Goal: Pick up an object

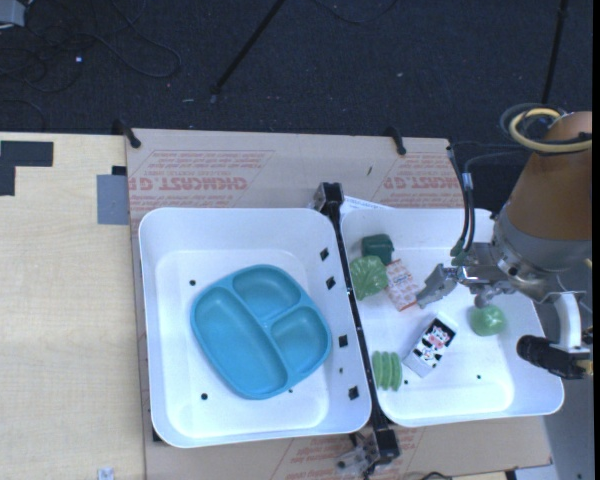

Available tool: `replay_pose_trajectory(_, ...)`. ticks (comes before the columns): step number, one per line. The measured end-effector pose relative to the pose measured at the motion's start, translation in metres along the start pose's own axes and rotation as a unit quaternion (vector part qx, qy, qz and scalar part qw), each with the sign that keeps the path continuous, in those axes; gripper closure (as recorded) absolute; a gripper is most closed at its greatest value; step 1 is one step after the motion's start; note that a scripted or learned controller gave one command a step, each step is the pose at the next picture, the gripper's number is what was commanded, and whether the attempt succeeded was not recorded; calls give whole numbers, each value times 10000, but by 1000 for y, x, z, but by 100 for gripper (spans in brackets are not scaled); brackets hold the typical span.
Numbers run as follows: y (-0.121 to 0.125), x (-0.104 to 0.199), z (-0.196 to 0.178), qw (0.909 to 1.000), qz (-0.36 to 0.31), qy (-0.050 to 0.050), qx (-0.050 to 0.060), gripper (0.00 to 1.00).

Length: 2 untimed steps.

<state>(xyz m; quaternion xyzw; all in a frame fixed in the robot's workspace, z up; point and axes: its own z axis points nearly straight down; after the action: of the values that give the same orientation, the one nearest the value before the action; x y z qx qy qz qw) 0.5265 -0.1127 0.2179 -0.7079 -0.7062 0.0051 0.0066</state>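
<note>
Approach step: tool (442, 284) over right bin (540, 400), grip state unclear, nothing visibly held; carton (433, 346) just below it, pouch (401, 284) beside; next calls for descending onto one

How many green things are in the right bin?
4: dark green block at the back, leafy green piece beside it, ridged green piece in front, green ball by the arm. More may be hidden.

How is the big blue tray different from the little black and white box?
The blue tray is far bigger than the black and white box. The tray is one plain colour with three compartments; the box is patterned. The tray lies alone in the left bin; the box sits among other items in the right bin. Both lie flat.
</note>
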Motion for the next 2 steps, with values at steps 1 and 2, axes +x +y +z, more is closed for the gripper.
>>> replay_pose_trajectory(1,2,0,-7,10000,-10,-5,-62,0)
replay_pose_trajectory(2,9,-7,41,10000,-9,-4,-53,0)
